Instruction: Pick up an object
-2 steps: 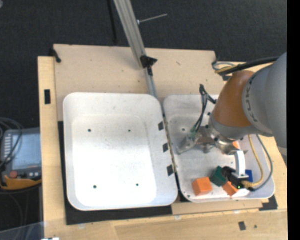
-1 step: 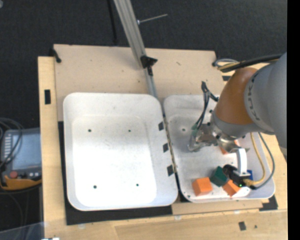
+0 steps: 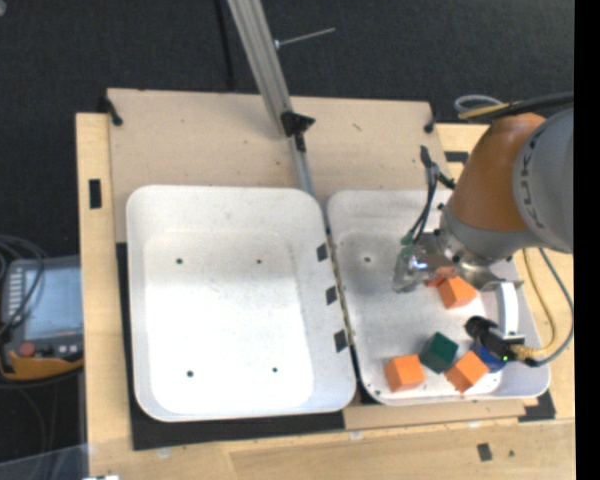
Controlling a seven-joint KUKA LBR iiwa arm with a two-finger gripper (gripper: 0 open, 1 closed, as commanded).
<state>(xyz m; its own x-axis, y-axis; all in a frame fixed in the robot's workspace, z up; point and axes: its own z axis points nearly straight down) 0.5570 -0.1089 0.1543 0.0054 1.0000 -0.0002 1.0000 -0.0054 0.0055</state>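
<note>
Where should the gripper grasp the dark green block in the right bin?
Take the dark green block from above across its upper-left and lower-right faces. Those look freest: an orange block sits close at lower left and another orange block at right, probably crowding the other faces.

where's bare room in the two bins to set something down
The left bin is bare across its floor. In the right bin, bare floor runs along the divider. Its near right corner is crowded: orange blocks, a green block, the gripper.
</note>
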